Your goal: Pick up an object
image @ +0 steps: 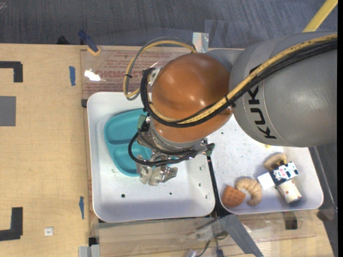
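End effector (155, 174), grip state unclear, hovers beside teal dish (120, 135); croissant (251, 189) well apart.

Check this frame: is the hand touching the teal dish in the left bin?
Cannot tell. In the camera view the hand sits at the teal dish's right edge and overlaps it, but the arm's wrist hides where they would meet.

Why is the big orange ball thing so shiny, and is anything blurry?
In the camera view, overhead light leaves a soft pale glare on the arm's orange band; the gripper below it looks slightly blurred and casts a faint shadow on the left bin; the small toys in the right bin look soft but recognisable.
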Motion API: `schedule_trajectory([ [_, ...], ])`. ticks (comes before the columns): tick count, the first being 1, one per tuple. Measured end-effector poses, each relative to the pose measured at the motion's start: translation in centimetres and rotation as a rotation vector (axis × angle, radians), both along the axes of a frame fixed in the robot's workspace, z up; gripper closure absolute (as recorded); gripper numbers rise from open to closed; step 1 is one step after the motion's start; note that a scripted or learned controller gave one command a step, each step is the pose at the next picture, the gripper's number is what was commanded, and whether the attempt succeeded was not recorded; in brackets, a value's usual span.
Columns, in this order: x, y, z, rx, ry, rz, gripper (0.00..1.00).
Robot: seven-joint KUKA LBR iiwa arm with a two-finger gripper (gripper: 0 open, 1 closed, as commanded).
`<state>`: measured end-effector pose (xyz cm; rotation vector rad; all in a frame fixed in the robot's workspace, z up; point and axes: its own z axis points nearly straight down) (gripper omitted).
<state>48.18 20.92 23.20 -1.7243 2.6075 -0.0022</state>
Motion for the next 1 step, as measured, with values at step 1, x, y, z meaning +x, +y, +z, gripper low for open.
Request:
schedule_trajectory([
  [1, 0.09, 0.3, 0.86, -0.006, 0.005, 0.424, 1.0],
])
